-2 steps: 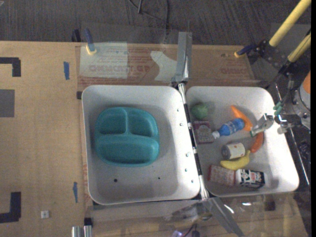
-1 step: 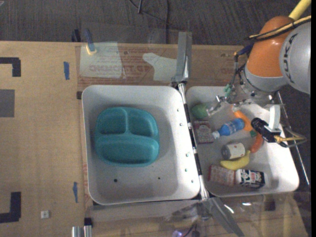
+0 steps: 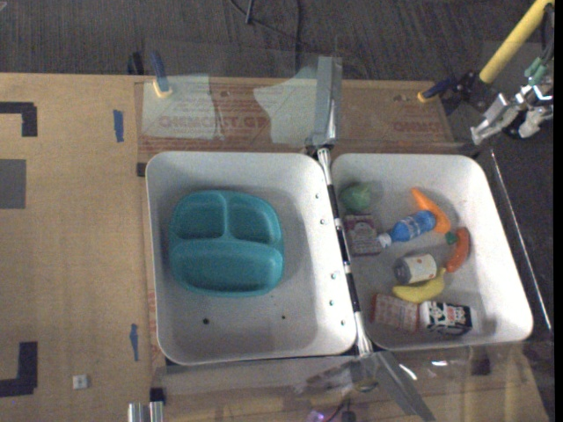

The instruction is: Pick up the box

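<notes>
White bin (image 3: 501, 236) on the right holds the box (image 3: 420, 314), lying flat at its near edge with a banana (image 3: 419, 289) touching it. Gripper (image 3: 515, 112) hangs well apart; finger state can't be told. Banana could get snagged instead.

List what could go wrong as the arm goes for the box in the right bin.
1. The box lies flat at the right bin's near edge with the banana touching its top side, so the fingers may catch or nudge the banana.
2. The small can sits close behind the banana and could get knocked over.
3. The gripper is outside the bin at the far right corner; its descent must clear the bin wall.
</notes>
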`<move>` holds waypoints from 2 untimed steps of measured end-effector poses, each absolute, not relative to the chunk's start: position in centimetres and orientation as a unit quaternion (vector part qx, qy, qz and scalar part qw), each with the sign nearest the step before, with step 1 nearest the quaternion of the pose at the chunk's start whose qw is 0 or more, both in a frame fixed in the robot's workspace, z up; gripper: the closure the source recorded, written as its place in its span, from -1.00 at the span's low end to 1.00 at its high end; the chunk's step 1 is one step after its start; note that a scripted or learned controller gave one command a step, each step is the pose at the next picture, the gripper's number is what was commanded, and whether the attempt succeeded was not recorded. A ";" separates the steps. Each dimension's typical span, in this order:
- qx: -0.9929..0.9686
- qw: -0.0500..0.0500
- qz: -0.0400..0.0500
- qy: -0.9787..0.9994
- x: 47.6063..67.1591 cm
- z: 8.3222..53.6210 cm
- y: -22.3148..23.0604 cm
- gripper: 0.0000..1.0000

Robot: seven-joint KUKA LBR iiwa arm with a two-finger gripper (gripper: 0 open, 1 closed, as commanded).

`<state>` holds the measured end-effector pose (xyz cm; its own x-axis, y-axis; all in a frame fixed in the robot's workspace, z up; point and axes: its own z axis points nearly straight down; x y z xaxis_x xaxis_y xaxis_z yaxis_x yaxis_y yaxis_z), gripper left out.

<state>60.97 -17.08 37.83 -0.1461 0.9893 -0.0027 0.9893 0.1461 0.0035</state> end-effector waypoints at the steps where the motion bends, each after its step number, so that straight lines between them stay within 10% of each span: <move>1: 0.651 0.005 0.001 0.759 61.2 39.0 -16.7 1.00; 2: 0.650 0.009 0.001 0.760 61.3 40.2 -16.6 1.00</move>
